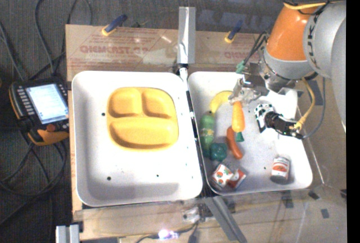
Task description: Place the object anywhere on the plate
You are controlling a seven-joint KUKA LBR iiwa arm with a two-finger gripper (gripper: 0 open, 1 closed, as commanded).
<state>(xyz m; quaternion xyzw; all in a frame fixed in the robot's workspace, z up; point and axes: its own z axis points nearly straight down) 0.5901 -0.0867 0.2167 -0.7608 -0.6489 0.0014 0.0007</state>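
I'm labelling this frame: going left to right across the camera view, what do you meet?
Handheld screen → yellow plate → green bottle → carrot → red-labelled can.

Two white bins sit side by side: the left bin (84,180) and the right bin (304,177). One yellow plate (143,117) lies in the left. In the right: one banana (219,100), one carrot (238,118), one green bottle (208,126), one sausage (234,143), one carton (227,176), one can (280,169).
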